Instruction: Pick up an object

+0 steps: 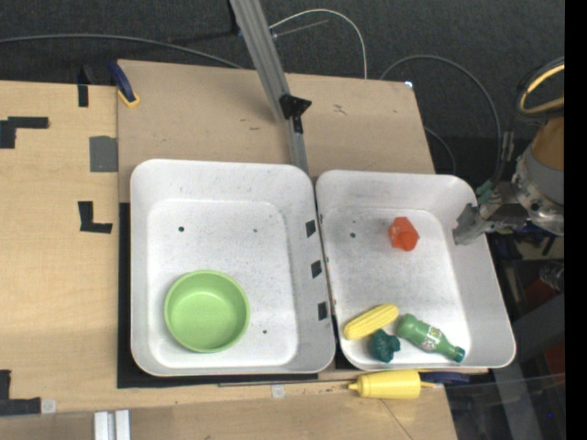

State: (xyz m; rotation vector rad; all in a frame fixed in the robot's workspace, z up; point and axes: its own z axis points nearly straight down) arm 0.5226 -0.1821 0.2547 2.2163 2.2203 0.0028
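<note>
The right bin (477,273) holds a small red object (404,234) near its back, plus a yellow corn cob (371,321), a dark green lump (384,346) and a green bottle (428,335) along its front edge. My gripper (477,216) hangs over the right rim of this bin, about level with the red object and well to its right. Nothing shows between it and any object.
A green bowl (207,310) sits in the front of the left bin (147,246). A yellow bottle-like item (390,385) lies on the bench just in front of the right bin. A grey pole (266,53) slants down to the bins' shared back edge.
</note>
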